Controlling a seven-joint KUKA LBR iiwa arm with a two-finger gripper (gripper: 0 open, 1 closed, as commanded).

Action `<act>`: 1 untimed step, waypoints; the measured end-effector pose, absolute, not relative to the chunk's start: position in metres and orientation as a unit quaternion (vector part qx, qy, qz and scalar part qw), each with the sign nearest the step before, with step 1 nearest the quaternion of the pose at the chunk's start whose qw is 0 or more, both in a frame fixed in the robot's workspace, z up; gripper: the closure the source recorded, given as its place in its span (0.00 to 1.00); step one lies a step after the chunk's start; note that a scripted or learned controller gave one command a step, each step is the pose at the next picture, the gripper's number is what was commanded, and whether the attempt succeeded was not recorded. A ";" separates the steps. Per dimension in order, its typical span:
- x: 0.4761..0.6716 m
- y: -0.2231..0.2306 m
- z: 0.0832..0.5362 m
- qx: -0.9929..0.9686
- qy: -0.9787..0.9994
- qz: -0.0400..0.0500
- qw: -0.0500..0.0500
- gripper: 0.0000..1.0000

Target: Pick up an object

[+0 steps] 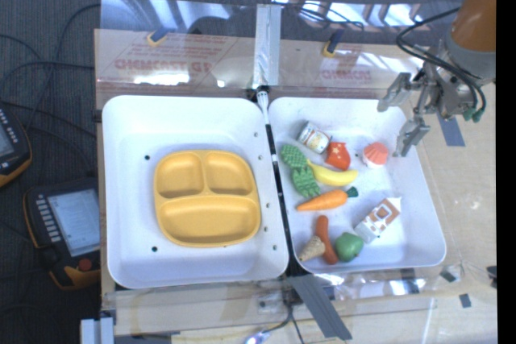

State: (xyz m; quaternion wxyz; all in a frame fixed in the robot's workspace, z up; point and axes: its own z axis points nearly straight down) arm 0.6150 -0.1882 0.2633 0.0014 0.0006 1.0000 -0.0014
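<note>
Nothing lifted yet. Grey two-finger gripper (pixel 407 115) hangs over the right white bin's (pixel 431 230) upper right corner, fingers spread, nothing between them. Nearest item, a small salmon-pink round toy (pixel 375 153), lies just below-left. Descent, grasp and lift all remain.

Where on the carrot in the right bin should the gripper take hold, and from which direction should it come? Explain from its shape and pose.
Probably at the thick middle of the carrot, coming straight down from above. It lies flat and nearly crosswise in the right bin, so the fingers should close across its narrow width. The banana sits close above it, so the space on that side is tight. The gripper is near the bin's far right corner.
</note>
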 end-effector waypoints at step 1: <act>0.603 -0.116 0.116 -0.032 1.000 0.000 0.000 0.00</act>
